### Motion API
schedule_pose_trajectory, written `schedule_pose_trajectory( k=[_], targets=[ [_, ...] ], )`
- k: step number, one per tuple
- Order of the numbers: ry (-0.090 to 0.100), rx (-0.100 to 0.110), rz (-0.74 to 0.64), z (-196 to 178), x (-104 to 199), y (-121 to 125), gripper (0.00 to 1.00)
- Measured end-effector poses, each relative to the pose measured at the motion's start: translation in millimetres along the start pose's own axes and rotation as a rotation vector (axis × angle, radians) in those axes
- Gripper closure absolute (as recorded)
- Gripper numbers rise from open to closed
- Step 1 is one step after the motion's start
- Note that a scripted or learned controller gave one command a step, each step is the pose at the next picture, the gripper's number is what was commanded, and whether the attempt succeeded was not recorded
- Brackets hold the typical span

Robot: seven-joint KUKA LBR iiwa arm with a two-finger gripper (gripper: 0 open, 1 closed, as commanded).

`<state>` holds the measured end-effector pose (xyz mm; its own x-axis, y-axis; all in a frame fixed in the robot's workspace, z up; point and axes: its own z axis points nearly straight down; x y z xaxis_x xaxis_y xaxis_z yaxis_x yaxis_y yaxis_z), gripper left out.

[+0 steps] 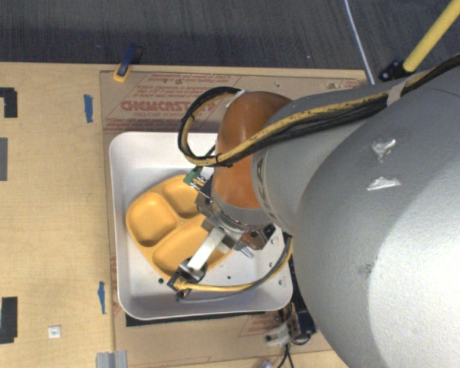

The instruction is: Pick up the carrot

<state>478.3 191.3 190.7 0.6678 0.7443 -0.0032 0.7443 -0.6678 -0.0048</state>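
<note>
The grey arm with its orange band reaches down into the left white bin and covers much of it. My gripper sits under the wrist, low over the bin's right half, next to a yellow moulded dish with rounded hollows. A small orange-brown patch peeks out at the gripper's edge; I cannot tell whether it is the carrot. The wrist hides whatever lies below the gripper.
The bin rests on a brown cardboard sheet on the tan bench. A small blue and yellow clip lies at the sheet's far edge, with blue tape marks to the left. The bulky arm blocks the whole right side.
</note>
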Motion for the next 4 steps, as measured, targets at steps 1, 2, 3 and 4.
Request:
schedule_pose_trajectory(
  k=[1,2,3,4],
  targets=[
    [0.001,-0.003,-0.035,8.6,16.5,-9.7,1.00],
    [0.003,-0.004,0.066,15.9,30.7,45.5,1.00],
    [0.003,-0.004,0.102,-85.2,2.8,91.1,1.00],
    [0.001,-0.002,0.134,-34.2,-82.0,77.2,1.00]
  ],
)
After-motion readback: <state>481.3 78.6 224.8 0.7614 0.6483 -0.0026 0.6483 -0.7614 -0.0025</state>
